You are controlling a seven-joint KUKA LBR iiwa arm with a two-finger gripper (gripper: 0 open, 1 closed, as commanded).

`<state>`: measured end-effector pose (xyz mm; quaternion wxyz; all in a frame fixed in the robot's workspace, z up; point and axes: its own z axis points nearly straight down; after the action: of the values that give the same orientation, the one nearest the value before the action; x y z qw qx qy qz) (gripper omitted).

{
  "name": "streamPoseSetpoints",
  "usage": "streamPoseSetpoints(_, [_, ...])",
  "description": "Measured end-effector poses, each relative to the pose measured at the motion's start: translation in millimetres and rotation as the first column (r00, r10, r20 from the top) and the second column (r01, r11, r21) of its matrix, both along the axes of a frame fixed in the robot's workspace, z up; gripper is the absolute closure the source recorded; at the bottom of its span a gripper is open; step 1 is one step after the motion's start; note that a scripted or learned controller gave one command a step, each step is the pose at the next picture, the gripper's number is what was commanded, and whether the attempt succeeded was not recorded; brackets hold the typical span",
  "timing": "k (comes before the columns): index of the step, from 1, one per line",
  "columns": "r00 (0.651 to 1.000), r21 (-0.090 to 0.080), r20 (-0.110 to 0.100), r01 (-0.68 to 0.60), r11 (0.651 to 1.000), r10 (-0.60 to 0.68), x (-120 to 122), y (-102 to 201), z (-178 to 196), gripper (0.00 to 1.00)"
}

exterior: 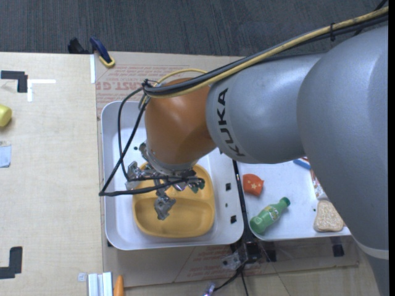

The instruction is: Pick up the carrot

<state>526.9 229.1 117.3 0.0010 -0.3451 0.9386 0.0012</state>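
The tool (163, 206) hangs low over a yellow dish (185, 221) and is seen from above as a tangle of dark metal and grey brackets. Whether it is released or clenched cannot be told from this angle, and nothing can be seen gripped in it. Black cables (123, 165) loop out from it to the left and trail back up over the orange band (176, 128) of the arm (296, 103), whose grey bulk covers the upper right of the view.

The yellow dish sits in the near half of the left bin (111, 184), close to that bin's front wall. The right bin (290, 233) lies just beside it, their walls touching. In it an orange-red piece (253, 184) with a bit of green on its top rests near the dividing wall, well apart from the tool (it may be the carrot, though its shape is too stubby to be sure). Just in front of it lies a green bottle (270, 216), tipped on its side with its cap pointing away to the right. A tan slice of bread (328, 217) lies further right, partly under the arm.

On the pale surface (49, 184), a small yellow object (4, 116) sits at the far left edge.
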Motion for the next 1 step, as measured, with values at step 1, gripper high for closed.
streamPoseSetpoints(1, [1.000,0.008,0.009,0.006,1.000,-0.006,3.4,0.6,12.0,1.00])
